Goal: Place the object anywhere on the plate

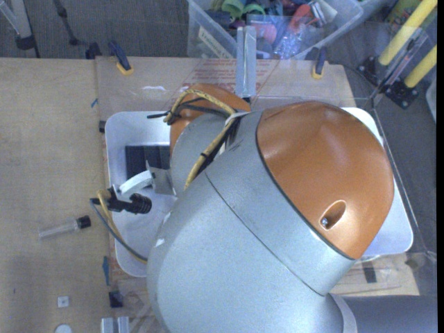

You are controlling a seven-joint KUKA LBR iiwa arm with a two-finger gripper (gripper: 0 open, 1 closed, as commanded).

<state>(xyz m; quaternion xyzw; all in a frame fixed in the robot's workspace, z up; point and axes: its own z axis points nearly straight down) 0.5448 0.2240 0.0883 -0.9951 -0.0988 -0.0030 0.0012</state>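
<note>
The grey arm with its orange band [326, 179] reaches in from the right and covers most of both bins. My gripper [161, 180] hangs low over the left bin [114, 134], largely hidden behind the wrist. A flat black rectangular thing [137, 159] lies in the left bin's far part, just left of the gripper and partly hidden by it. Whether anything is between the fingers is hidden. The arm also hides the rest of the left bin's floor.
A sliver of the right bin's rim [399, 238] shows past the arm. A clear tub of coloured toys [277, 9] stands behind the bench. Orange clamps [123, 64] hold the back edge. A small grey-and-black tool [66, 227] lies on the wooden bench at left.
</note>
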